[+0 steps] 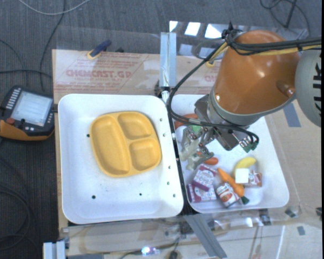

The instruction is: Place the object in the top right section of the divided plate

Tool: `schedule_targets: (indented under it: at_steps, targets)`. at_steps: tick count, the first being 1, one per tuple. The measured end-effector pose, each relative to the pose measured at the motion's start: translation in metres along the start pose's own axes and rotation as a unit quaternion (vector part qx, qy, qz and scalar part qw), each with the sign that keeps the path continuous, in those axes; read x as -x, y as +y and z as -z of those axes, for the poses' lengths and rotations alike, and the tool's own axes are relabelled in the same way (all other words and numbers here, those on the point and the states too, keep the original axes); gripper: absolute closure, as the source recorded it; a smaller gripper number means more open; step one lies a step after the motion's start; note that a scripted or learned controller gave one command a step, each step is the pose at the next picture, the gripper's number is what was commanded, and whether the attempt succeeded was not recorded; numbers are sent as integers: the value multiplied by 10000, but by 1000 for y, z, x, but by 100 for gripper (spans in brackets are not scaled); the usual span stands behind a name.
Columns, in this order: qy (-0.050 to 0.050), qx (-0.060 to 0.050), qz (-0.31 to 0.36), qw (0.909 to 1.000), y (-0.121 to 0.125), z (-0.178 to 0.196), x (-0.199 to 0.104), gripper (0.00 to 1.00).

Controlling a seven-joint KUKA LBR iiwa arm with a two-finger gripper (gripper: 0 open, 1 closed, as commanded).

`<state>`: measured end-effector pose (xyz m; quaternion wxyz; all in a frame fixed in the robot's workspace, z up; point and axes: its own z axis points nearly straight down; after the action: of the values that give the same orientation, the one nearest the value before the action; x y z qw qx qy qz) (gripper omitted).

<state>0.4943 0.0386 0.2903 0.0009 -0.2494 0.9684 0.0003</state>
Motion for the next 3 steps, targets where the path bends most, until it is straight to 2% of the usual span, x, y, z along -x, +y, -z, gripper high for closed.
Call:
schedule_targets:
  at_steps: [1,2,3]
  targets:
    - [-3,3,1102,9939,-25,-58,72,100]
    - [-7,14,760,9971,-16,-20,22,100]
    - [-7,-1,887,9961,-16,11,28,100]
